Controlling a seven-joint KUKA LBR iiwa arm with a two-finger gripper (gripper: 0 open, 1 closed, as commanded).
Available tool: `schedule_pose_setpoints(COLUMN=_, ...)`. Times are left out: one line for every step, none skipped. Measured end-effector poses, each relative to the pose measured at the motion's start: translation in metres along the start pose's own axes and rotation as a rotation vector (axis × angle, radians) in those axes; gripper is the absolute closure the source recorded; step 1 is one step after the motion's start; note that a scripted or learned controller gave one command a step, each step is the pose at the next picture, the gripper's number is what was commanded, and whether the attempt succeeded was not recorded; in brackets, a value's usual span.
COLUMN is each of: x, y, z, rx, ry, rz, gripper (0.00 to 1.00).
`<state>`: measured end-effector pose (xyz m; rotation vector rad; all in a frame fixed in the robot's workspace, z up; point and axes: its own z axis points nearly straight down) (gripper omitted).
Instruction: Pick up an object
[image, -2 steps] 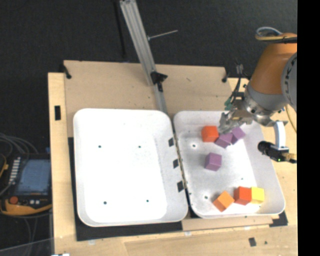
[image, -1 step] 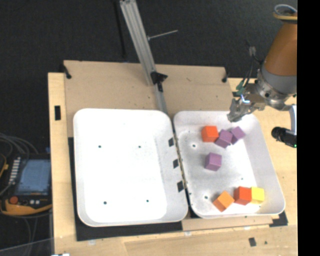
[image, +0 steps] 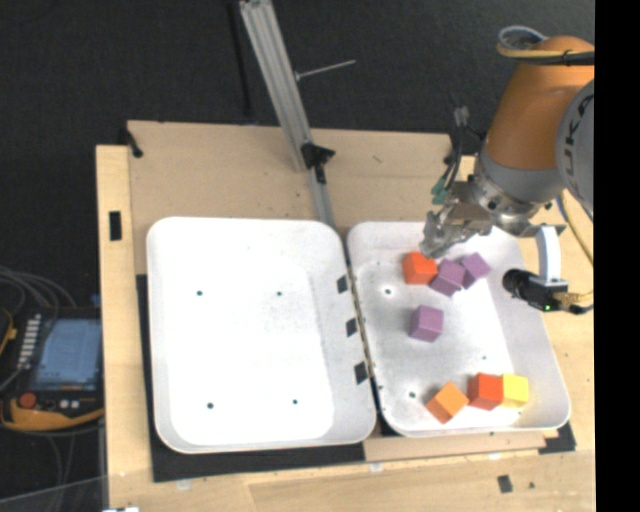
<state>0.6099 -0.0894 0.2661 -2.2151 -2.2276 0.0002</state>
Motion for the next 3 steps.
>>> schedule_pose_setpoints(x=0.058, y=-0.015, z=0.01, rx=0.0, ry=0.001, rz=-0.001, gripper=1.0)
schedule_pose_setpoints(x=0.117, y=-0.025, z=0.021, rx=0.0, ry=0.001, rz=-0.002, gripper=1.0)
schedule_pose_setpoints(x=0.165, y=-0.038, z=0.032, rx=0.001, ry=0.001, rz=-0.001, gripper=1.0)
